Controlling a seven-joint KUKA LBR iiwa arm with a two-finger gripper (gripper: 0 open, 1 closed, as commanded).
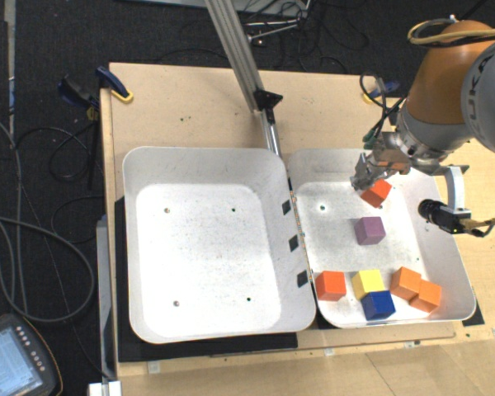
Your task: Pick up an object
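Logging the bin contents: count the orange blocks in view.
4. One orange block at the gripper; one at the right bin's front left; two touching at its front right. Others may hide under the arm.

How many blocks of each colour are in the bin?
Orange: 4 — one at the gripper, one at the front left, two at the front right
Purple: 1
Yellow: 1
Blue: 1
Total: 7 blocks, all in the right bin
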